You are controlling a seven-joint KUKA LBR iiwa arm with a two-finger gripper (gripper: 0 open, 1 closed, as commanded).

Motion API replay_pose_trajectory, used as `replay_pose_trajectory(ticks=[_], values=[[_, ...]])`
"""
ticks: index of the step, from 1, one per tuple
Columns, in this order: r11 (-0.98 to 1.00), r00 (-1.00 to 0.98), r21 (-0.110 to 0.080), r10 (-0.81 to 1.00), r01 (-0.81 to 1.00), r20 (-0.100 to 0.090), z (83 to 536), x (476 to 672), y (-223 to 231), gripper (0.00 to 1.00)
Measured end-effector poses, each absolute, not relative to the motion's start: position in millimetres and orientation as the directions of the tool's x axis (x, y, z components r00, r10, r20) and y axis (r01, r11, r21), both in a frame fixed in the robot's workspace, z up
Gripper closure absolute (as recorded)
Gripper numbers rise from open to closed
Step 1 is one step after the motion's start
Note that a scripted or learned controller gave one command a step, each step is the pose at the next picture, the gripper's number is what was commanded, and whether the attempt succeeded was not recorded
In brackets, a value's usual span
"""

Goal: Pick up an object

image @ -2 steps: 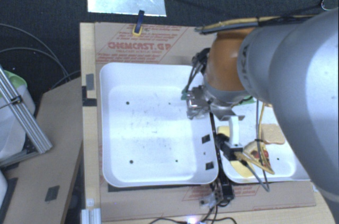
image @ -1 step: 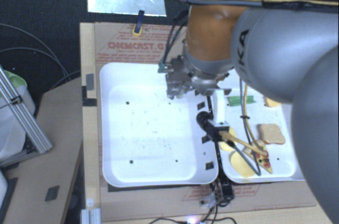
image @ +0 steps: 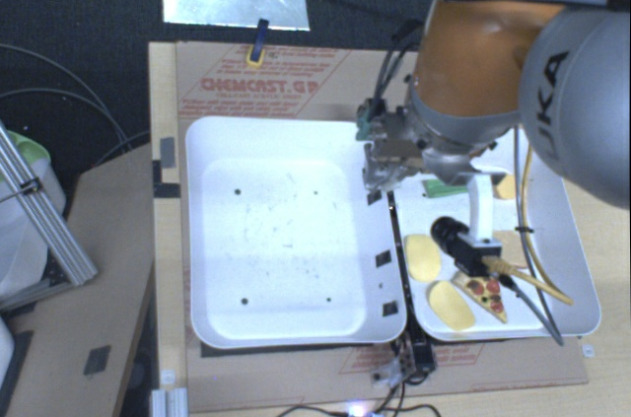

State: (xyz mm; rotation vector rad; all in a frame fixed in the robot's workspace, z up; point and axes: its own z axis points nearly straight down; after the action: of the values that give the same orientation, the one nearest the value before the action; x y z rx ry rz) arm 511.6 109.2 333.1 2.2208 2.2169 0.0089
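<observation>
Arm: the big grey and orange arm (image: 582, 100) comes in from the right and hangs over the right bin.
Hand: the hand (image: 380, 176) is low over the line where the two bins meet, toward the back. I cannot tell if it is open, closed or holding a thing.
Left bin: the left bin (image: 286, 228) is white, with a few small dark dots on its floor.
Right bin: the right bin (image: 564, 252) is white and has toy food in it.
Pizza slice: the pizza slice (image: 483, 292) lies flat near the front of the right bin, well apart from the hand.
Round yellow pieces: one yellow piece (image: 424, 257) lies by the bin's left wall. The front yellow piece (image: 452, 305) lies just beside the pizza slice.
Green piece: the green piece (image: 444, 188) is near the hand, partly hidden under the arm.
Counter: the counter (image: 108, 238) carries a brown card (image: 266, 85) with red letters, and the bins sit on it.
</observation>
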Motion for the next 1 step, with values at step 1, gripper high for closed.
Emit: replay_pose_trajectory(ticks=[1], values=[[0.01,-0.01,0.007,1.0,1.0,0.004,379.8,517.5,169.1,1.0]])
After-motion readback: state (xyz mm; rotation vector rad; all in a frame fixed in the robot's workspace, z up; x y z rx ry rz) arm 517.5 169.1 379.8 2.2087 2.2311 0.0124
